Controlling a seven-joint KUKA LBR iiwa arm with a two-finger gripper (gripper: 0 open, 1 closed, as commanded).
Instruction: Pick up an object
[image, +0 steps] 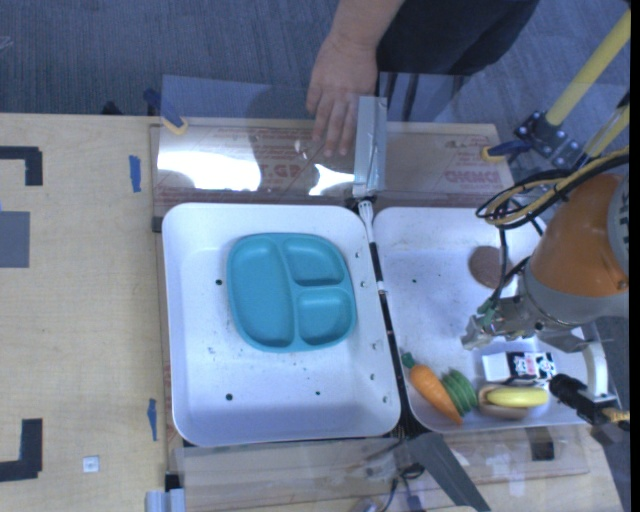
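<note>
My gripper (487, 328) hangs over the right bin (425, 260), near its right side, below the orange band of the arm (580, 250). Just under and to the right of it lies a small white box with black marks (521, 365). A yellow banana (515, 398) rests along the bin's front edge. An orange carrot (430, 387) with a green top (460, 392) lies to the banana's left. A brown round piece (487, 265) sits behind the gripper. I see nothing held in the gripper.
The left bin (190, 330) holds a teal divided plate (292, 290). A person's hand (335, 100) reaches down at the back, over the clear panel behind the bins. Black cables (520, 200) loop beside the arm. Wooden bench stretches to the left.
</note>
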